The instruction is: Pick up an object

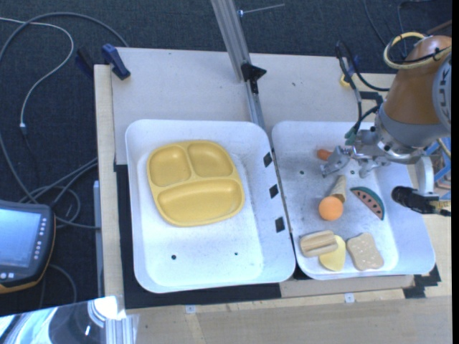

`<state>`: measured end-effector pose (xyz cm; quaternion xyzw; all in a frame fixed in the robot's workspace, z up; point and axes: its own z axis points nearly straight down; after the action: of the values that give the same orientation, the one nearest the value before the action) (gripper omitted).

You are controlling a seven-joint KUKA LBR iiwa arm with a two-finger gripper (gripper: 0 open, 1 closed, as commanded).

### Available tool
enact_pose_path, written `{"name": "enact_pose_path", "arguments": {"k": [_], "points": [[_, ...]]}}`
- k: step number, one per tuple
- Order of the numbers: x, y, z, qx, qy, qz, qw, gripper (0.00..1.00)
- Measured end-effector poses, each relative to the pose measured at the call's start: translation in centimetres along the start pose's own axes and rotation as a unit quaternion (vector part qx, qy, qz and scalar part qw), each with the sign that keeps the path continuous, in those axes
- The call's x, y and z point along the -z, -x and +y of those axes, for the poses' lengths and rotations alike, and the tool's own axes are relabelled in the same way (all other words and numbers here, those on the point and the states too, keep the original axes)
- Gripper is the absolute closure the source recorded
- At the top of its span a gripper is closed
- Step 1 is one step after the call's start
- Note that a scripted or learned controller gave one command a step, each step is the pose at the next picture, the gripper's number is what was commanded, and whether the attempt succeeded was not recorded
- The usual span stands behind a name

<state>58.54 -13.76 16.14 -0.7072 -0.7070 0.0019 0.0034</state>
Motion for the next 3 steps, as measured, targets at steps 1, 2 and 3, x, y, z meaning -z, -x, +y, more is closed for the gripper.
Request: {"name": "enact_pose_path", "arguments": {"k": [1,2,3], "points": [[-6.2,0.4,0.1,0.000,-0.001,0.000,1.0000,0.00],[-4.7,0.4,0.4,0.000,0.004,0.000,1.0000,1.00],[0.5,-0.5,1.2,0.001,0.007,-0.002,1.0000,1.00]]}}
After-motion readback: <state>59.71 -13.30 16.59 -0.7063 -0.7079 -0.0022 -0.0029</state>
